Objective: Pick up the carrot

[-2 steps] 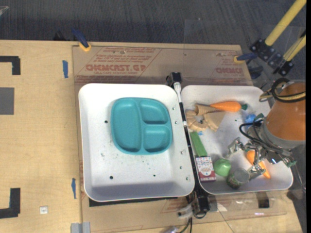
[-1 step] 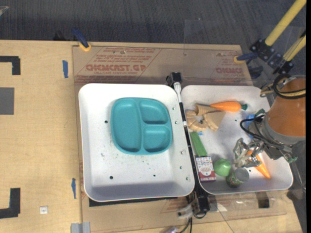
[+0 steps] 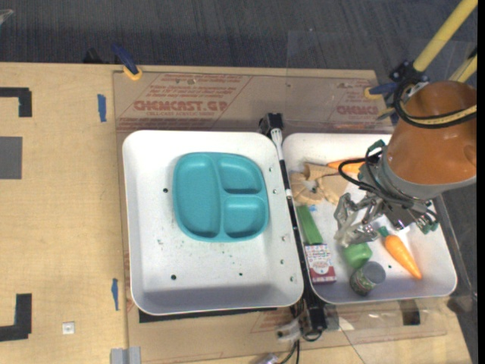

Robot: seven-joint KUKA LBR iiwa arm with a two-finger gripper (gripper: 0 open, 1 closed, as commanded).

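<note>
Gripper hanging low inside the right bin, finger state impossible to tell. Carrot lying just right of it, green cylinder just below.

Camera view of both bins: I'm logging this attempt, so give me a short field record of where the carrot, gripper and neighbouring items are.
carrot: lying in the right bin, near its right wall, tip toward the front corner
gripper: over the right bin, just left of the carrot; nothing seen between its fingers
green cylinder: below the gripper
grey can: front of the right bin
red carton: by the divider
teal divided plate: in the left bin
</note>
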